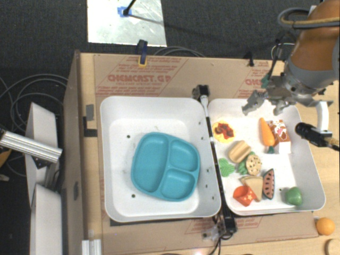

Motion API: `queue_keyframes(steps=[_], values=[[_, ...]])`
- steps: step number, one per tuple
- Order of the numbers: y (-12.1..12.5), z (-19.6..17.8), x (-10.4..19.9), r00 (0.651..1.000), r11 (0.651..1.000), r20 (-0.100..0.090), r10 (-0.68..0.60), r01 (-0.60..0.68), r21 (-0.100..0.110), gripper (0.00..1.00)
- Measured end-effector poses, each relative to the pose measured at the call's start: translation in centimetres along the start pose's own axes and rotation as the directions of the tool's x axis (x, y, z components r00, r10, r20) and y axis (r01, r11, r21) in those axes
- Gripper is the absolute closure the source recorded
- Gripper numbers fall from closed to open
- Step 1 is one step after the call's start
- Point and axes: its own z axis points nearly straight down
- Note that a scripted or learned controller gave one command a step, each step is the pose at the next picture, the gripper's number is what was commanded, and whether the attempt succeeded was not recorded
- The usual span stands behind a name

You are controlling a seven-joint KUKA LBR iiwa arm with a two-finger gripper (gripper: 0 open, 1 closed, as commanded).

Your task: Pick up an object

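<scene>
My gripper [264, 104] hangs over the far edge of the right bin [305, 166], its two grey fingers spread open with nothing between them. Below it in that bin lie toy foods: an orange carrot [266, 132], a cake slice [279, 131], a pizza slice [223, 130], a bread roll [239, 151], a cookie [253, 163], green lettuce [227, 167], a sandwich piece [255, 184], a red pepper [244, 195], a watermelon slice [269, 183] and a green lime [293, 196]. The carrot lies closest, just below the fingers.
The left bin [117, 121] holds a blue divided plate [166, 166]. A black clamp [202, 93] sits at the top of the divider between the bins. An orange ball [324, 226] lies off the bench at the lower right. A black part of the arm [313, 134] juts over the right bin's right edge.
</scene>
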Motion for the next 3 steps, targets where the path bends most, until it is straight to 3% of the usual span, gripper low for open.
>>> queue_keyframes(steps=[1, 2, 3], values=[[-9.3, 8.6, 3.8, 1.0, 1.0, -0.004, 0.001, -0.001, 0.014, 0.0], [-11.8, 16.7, -0.4, 1.0, 1.0, -0.001, 0.006, -0.006, 0.007, 0.0], [-1.0, 14.6, -4.3, 1.0, 1.0, 0.004, -0.002, 0.002, -0.012, 0.0]])
